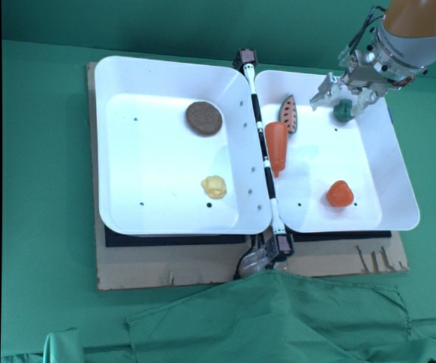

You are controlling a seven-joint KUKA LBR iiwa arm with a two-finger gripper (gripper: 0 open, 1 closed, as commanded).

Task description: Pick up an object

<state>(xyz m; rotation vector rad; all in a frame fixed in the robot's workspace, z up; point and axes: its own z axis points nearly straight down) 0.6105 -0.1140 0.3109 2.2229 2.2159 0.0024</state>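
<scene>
- The bench (44,165) is draped in green cloth and carries a cardboard sheet (157,272).
- Two white bins sit side by side: the left bin (127,89) and the right bin (388,187).
- The arm (422,13) enters at the upper right of the frame.
- The hand (344,106) hangs over the right bin's upper part, fingers spread wide around a small green object (343,111), not visibly clamped on it.
- An orange carrot (276,146) lies by the divider.
- A brown cookie (203,118) sits in the left bin.
- A watermelon slice (288,113), a red-orange pepper (339,193) and a yellow piece (214,187) are the smallest.

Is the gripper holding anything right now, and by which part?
Cannot be told. The gripper is right at a small dark green object in the right bin, but whether it holds it isn't visible.
</scene>
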